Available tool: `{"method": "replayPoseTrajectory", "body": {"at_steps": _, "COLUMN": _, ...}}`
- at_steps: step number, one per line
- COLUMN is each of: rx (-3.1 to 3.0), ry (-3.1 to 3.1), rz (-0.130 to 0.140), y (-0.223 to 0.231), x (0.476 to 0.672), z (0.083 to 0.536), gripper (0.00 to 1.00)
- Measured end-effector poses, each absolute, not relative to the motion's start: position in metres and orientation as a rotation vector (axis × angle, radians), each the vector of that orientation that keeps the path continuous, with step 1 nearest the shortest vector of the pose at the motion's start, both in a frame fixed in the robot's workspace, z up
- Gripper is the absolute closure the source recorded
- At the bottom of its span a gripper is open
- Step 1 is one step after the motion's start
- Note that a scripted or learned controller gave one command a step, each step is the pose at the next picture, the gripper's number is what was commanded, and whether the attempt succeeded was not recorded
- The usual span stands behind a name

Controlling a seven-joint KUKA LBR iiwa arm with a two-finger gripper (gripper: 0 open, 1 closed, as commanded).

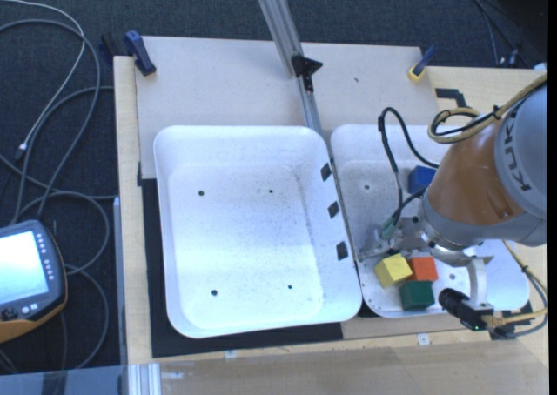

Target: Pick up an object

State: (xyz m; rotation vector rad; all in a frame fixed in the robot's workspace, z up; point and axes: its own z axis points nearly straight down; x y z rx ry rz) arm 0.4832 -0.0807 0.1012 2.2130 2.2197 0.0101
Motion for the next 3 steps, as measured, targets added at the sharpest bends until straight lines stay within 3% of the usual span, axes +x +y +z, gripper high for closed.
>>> {"method": "replayPoseTrajectory", "body": {"at_steps": 1, "rx": 2.216, "ry": 2.220, "rz": 0.004, "y": -0.101, "x": 0.541, "z": 0.100, "gripper": 0.00}}
{"method": "replayPoseTrajectory", "body": {"at_steps": 2, "rx": 2.219, "ry": 2.221, "rz": 0.003, "y": -0.100, "x": 0.539, "z": 0.110, "gripper": 1.00}}
{"method": "replayPoseTrajectory", "body": {"at_steps": 3, "rx": 2.208, "ry": 2.231, "rz": 0.012, "y": 0.003, "x": 0.536, "z": 0.204, "gripper": 1.00}}
